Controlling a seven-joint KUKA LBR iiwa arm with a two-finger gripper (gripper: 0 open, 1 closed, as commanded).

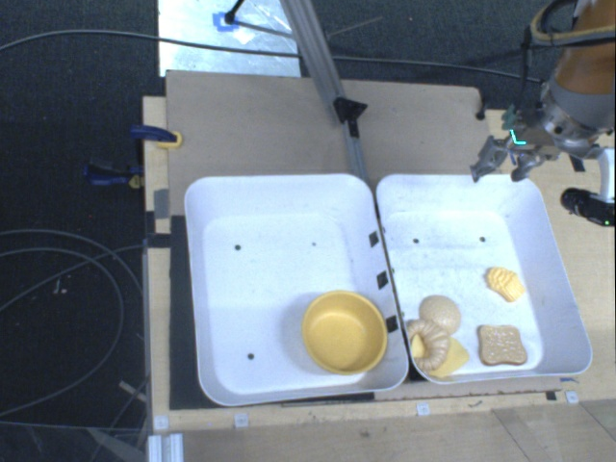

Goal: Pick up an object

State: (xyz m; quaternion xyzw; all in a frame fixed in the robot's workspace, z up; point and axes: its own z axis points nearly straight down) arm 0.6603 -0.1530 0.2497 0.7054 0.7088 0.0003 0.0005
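**Pincer spread above the right bin's far corner**

Fingers [483,165] of the gripper [502,164] stand apart with nothing between them, hanging over the far right corner of the right bin [452,205], just past its rim. Behind them the grey wrist and the orange band of the arm [582,70] rise toward the upper right of the view.

Down in the right bin, well apart from the gripper, lie the things to pick. A small yellow ridged piece [504,283] sits by the right wall. Nearer the front edge, a brown toast-like square [501,345] lies flat. Left of it, a pale round bun [439,312] touches a curled tan croissant-like piece [427,344], with a yellow wedge [454,359] partly under them, all pressed near the bin's left wall.

Across the divide, the left bin [241,229] holds a yellow bowl [344,331], upright, near its front right corner.

A grey pole [318,46] slants over the bench [260,114] behind the bins.
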